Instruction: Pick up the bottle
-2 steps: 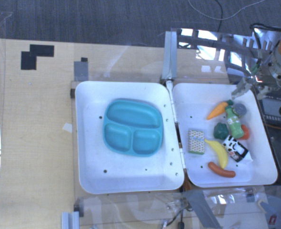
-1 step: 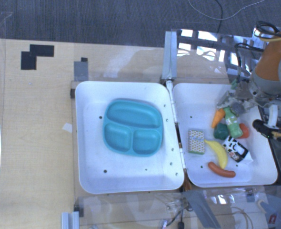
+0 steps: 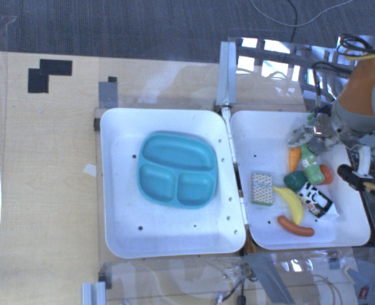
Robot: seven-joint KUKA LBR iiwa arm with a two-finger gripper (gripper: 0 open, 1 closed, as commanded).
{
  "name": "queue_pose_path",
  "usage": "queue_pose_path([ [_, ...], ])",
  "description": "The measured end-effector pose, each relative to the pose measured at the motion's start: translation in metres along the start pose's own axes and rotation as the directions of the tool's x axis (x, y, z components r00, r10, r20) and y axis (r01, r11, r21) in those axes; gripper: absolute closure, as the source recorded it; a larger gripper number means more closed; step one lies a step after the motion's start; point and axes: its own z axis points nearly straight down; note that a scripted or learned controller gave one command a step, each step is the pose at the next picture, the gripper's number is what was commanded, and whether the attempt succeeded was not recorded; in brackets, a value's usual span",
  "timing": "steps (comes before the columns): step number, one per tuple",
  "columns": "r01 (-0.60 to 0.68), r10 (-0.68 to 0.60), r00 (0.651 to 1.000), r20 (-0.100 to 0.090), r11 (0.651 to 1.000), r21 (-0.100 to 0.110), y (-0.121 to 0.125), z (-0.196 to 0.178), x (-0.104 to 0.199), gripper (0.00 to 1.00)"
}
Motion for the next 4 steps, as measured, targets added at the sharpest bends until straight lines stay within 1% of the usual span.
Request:
queue_pose_path([
  [1,-0.103,0.103,0.995,-0.001,0.995,-0.006,-0.037,-0.003,0.005,0.0],
  [2,0.0,0.0,1.0,-0.005,1.0,0.004,-0.031,-0.002,-0.003,0.0],
  [3,0.084,-0.084,0.996,-0.003,0.996,0.005,-0.027,-0.001,-0.006,0.0],
  [4,0.096,-0.096,0.995,-0.009,0.995,0.012,-0.015,0.005,-0.006,0.0],
])
